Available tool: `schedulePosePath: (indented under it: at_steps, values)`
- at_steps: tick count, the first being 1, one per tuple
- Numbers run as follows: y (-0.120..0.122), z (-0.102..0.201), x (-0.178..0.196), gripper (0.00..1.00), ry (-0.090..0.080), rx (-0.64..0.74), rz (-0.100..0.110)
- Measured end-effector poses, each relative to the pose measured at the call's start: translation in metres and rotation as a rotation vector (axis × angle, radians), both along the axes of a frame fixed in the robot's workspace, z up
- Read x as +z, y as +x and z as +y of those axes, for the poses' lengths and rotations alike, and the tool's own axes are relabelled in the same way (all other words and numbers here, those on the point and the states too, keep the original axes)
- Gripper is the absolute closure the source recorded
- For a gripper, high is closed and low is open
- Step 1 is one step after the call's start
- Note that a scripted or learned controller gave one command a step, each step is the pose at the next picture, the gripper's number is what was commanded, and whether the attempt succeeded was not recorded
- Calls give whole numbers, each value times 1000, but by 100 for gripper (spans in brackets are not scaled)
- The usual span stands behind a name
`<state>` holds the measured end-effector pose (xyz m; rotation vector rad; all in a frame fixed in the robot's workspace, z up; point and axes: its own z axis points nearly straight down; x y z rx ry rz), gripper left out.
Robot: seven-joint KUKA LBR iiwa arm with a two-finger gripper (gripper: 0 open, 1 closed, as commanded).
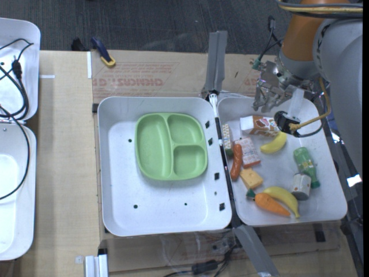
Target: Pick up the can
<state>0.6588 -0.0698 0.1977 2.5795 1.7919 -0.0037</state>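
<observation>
The gripper (pixel 266 103) hangs over the far edge of the right bin (pixel 328 212), well apart from the can (pixel 301 186), which lies near that bin's right side just below a green bottle (pixel 304 160). A banana (pixel 283 197) and a carrot (pixel 271 203) lie beside the can. The left bin (pixel 115 212) bears a green divided plate (pixel 171 146).

We see even, fairly bright overhead light with no harsh glare. The green plate (pixel 172 146) casts only a faint, soft shadow on the white bin (pixel 115 172) beneath it. Above the plate, the dark floor looks dim; focus is slightly soft throughout.
</observation>
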Motion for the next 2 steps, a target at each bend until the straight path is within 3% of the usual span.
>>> schedulePosePath:
  at_steps: [1,2]
  values:
    - [0,-91,8,100,0,47,0]
    - [0,-91,8,0,0,48,0]
